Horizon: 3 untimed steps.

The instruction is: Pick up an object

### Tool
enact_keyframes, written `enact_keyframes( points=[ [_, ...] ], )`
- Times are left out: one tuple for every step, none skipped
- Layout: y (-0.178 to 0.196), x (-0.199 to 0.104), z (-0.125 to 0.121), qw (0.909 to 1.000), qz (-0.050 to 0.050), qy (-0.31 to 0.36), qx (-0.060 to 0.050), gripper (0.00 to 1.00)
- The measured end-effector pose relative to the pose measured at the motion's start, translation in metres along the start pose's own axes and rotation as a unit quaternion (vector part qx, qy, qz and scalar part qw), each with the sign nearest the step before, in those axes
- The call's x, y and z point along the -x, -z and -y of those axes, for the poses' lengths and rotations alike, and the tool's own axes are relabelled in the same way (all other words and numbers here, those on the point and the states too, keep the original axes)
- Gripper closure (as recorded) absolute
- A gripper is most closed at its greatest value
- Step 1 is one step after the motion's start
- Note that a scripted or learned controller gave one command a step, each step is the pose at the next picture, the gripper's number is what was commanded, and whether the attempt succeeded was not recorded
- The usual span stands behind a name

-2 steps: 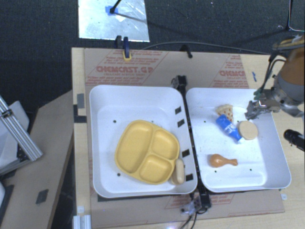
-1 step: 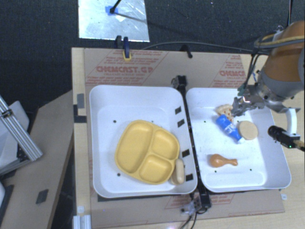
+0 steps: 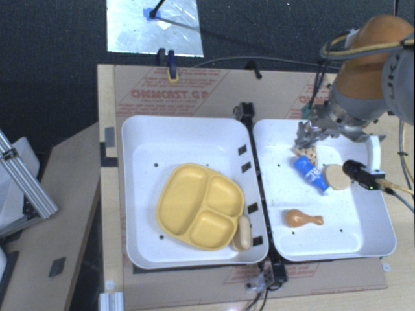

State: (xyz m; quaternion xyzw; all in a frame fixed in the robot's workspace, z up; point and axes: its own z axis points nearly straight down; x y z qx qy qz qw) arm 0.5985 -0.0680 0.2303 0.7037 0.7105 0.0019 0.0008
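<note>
Pincer [image 3: 307, 141] low in right bin [image 3: 363, 241], tips just above a small tan piece [image 3: 307, 153] beside the blue cylinder [image 3: 311, 174]. Grip state: cannot tell. Nothing lifted; pick seems not yet done.

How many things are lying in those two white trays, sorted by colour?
Yellow: 1, the divided plate
Beige: 2, the oval piece by the plate and the round disc
Blue: 1, the bottle
Orange-brown: 1, the drumstick
Pale speckled: 1, the small piece under the pincer
Total: 6
</note>
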Motion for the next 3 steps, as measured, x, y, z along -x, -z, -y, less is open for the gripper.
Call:
enact_keyframes(
  points=[
    [0.001, -0.063, -0.014, 1.0000, 0.000, 0.001, 0.000, 1.00],
    [0.010, -0.118, -0.029, 1.0000, -0.001, 0.000, 0.000, 1.00],
    [0.013, -0.169, -0.048, 1.0000, -0.001, 0.000, 0.000, 1.00]
  ],
)
